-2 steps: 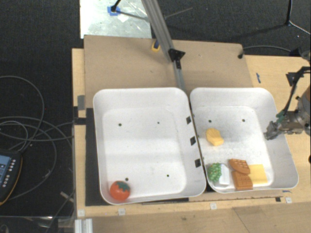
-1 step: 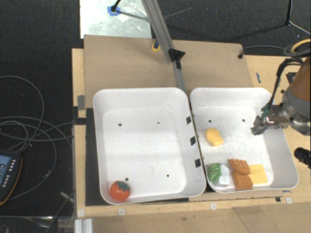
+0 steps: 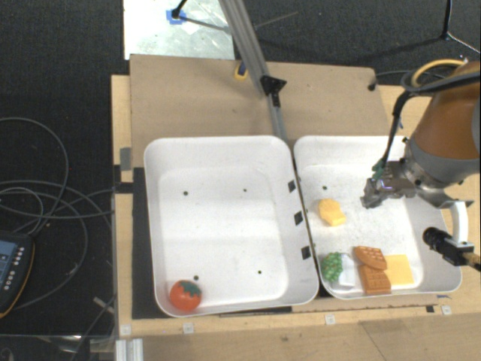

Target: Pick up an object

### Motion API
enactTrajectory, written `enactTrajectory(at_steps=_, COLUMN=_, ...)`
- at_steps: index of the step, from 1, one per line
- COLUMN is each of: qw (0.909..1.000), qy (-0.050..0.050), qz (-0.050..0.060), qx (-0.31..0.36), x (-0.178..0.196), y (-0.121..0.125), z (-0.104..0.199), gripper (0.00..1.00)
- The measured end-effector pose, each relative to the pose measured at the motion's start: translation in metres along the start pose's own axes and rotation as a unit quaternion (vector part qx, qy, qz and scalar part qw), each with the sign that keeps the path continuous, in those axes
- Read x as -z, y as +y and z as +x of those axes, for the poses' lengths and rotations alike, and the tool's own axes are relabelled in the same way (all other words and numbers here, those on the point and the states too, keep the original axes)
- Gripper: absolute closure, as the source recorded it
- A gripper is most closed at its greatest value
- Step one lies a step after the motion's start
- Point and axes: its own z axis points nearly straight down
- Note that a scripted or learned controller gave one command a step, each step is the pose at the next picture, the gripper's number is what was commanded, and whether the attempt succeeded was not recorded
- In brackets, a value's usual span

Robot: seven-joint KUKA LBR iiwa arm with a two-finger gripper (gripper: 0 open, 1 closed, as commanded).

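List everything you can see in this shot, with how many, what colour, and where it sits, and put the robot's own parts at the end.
bins: two, white, side by side on the bench
tomato: one, red with green stem, near-left corner of the left bin
yellow chunk: one, yellow, middle of the right bin
green piece: one, green, near-left corner of the right bin
waffle pieces: two, orange-brown, near edge of the right bin, overlapping
yellow slab: one, pale yellow, right beside the waffle pieces
cables: several, black, on the dark floor at left
handheld device: one, dark, far left edge
arm: one, grey with orange band, reaching in from right
pincer: one, dark, over the right bin
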Motion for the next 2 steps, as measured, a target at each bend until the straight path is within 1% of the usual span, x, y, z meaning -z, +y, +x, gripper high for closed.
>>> enactTrajectory(at_steps=1, qw=1.0, qy=0.0, qz=0.0, qx=0.0, x=-0.005, y=0.017, z=0.057, gripper=1.0)
enactTrajectory(at_steps=2, qw=1.0, qy=0.0, qz=0.0, qx=0.0, x=-0.002, y=0.02, z=0.104, gripper=1.0)
